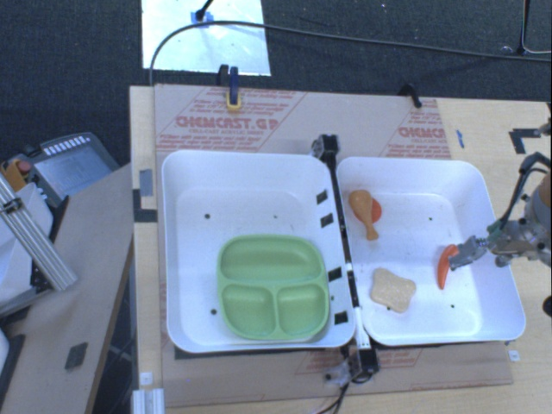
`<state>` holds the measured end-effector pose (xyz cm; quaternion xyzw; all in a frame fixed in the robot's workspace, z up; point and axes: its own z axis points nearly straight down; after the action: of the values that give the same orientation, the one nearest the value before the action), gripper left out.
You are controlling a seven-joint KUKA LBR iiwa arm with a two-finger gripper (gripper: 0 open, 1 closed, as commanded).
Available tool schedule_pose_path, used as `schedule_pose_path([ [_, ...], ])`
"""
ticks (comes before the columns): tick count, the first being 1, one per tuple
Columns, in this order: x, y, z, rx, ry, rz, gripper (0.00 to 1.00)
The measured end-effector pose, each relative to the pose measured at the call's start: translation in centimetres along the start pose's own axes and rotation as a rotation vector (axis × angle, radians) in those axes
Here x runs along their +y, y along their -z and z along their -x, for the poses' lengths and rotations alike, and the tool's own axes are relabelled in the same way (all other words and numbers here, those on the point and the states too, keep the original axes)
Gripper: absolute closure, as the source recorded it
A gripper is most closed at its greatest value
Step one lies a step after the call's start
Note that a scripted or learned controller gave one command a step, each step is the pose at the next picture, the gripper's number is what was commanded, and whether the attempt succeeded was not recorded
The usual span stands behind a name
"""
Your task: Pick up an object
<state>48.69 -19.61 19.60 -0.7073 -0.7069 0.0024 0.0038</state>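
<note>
- Camera view, looking down at a slant: we note two shallow white bins side by side on the tabletop, which is covered with a printed protective sheet.
- Left bin: it holds a green divided tray with three compartments, lying flat toward the near right corner.
- Right bin: we count three small items. A chicken drumstick toy lies near the far left part, close to the shared wall. A pale bread-like piece lies nearer the front, left of centre. An orange-red chili-shaped piece sits right of centre.
- Arm: it enters from the right edge, low over the right bin. The hand is at the upper end of the chili-shaped piece, touching or just beside it.
- Hand state: we cannot tell from this angle whether it is apart or together, nor whether the chili-shaped piece is gripped.
- Surroundings: a yellow-and-black clamp at the far edge of the tabletop; a pendant with a screen on the side table to the left.
</note>
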Motion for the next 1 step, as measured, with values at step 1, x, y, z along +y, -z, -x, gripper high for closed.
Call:
schedule_pose_path([
  [1, 0.25, 0.41, -0.06, -0.002, 0.004, 0.008, 0.0],
])
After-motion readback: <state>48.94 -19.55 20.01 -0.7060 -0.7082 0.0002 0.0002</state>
